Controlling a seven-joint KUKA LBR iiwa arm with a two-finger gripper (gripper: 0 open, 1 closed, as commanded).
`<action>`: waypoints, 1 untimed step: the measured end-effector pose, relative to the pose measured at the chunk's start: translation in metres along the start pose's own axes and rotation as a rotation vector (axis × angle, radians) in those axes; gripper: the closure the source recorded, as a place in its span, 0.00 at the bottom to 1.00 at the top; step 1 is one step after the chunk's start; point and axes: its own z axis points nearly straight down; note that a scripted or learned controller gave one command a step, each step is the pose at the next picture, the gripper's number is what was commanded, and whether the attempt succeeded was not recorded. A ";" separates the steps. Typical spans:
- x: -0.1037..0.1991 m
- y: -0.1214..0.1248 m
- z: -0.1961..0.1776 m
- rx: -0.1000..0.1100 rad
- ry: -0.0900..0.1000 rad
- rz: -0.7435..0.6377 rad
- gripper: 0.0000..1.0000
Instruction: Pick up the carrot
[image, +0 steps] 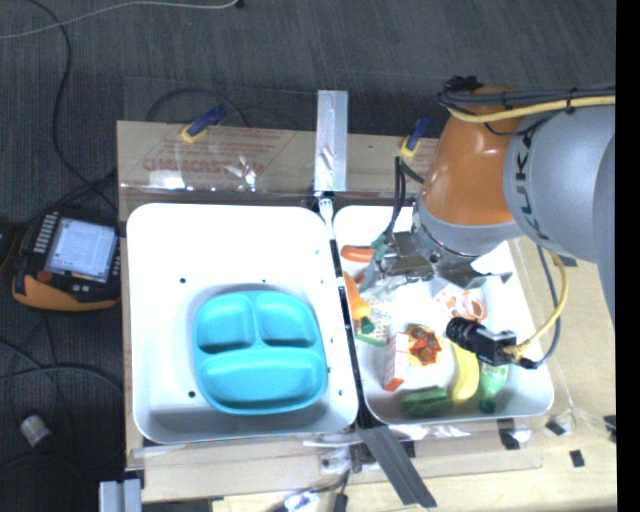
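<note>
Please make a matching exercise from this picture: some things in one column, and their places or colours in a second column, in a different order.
Things:
1. tray
2. banana
3. carrot
4. handheld screen unit

Descriptions:
A. orange, along the right bin's left wall
B. on the floor, left of the bench
C. yellow, near the right bin's front
D. light blue, in the left bin

Pairs: 1-D, 2-C, 3-A, 4-B

Arm (560, 170): grey, enters from 3 o'clock, filling the upper right.
Orange band (475, 165): sits above the wrist, toward 1 o'clock.
Wrist: pointed down and toward 9 o'clock.
Gripper (392, 262): metal, low, just right of centre.
</note>
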 end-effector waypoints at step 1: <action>-0.008 -0.050 0.059 -0.002 0.000 0.190 1.00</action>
